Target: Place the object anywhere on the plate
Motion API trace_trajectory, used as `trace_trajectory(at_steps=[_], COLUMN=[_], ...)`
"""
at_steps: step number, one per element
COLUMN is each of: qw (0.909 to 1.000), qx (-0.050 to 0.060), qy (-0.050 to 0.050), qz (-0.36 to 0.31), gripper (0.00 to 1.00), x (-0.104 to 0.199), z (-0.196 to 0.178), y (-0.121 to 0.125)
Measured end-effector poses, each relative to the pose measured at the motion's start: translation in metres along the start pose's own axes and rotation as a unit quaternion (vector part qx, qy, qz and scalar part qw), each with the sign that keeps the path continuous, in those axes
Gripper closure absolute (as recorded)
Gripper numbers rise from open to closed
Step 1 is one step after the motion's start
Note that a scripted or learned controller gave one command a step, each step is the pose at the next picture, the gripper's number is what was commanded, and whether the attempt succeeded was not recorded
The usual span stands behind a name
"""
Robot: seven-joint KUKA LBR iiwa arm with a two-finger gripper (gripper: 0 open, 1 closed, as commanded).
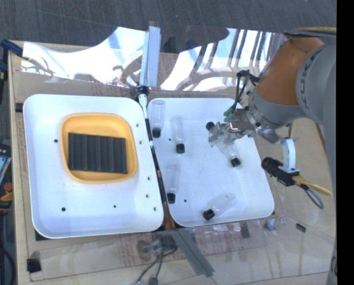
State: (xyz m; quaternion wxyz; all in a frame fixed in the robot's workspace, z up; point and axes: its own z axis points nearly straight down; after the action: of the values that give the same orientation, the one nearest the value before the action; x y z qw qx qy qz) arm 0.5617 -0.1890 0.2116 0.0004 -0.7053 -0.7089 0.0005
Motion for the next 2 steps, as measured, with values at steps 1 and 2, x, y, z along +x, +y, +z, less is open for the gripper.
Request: trace_trajectory(at_steps=[1,2], qw=[1.0000,0.9979], qx=[0.000,0.002], qy=[0.000,0.001], qz=[0.000,-0.064], gripper=[0.00,0.00], x=[0.000,0.041], z=[0.000,0.015], y=[0.000,-0.007])
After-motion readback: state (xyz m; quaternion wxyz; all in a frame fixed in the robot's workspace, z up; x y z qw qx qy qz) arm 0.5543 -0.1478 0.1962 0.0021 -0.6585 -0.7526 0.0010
